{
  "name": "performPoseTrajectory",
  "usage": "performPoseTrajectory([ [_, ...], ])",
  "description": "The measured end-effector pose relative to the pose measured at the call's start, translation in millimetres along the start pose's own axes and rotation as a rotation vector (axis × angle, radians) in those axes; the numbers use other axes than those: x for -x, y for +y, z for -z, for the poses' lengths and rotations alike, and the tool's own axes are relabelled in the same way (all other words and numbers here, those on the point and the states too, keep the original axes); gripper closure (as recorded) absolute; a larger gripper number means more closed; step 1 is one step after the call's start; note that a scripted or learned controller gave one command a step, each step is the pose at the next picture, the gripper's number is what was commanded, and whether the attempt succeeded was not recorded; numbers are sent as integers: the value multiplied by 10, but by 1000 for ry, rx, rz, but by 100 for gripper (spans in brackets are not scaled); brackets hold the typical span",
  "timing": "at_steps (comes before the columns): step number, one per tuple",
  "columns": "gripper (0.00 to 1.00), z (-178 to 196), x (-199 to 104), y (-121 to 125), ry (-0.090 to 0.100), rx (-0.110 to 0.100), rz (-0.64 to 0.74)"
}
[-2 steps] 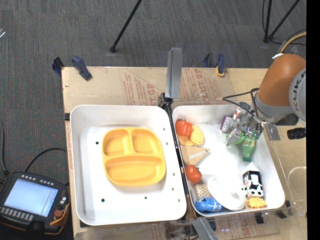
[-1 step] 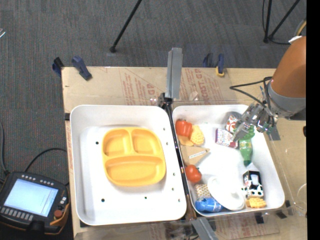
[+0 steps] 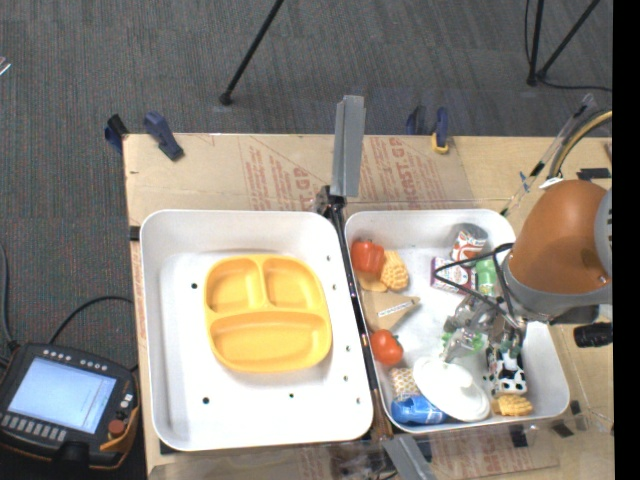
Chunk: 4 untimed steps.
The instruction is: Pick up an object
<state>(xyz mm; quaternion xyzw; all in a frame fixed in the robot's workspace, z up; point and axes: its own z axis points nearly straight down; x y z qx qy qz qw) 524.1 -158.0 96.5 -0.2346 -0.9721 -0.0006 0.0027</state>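
While the gripper hangs low in the right bin, above the white plate, I cannot tell its state; yellow tray sits alone left.

- The light is soft and even, and it seems to come from above.
- The white bins look bright but not shiny.
- Shadows are faint.
- The yellow tray looks clear, but small toys look a bit fuzzy.
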Motion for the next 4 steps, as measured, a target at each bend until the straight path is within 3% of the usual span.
performPoseTrajectory([
  [1, 100, -83, 753, 372, -6, 2, -280],
  [2, 100, -91, 502, 757, -3, 1, -315],
  [3, 100, -93, -344, 354, -5, 2, -403],
  [4, 100, 957, -209, 1366, -12, 10, -418],
])
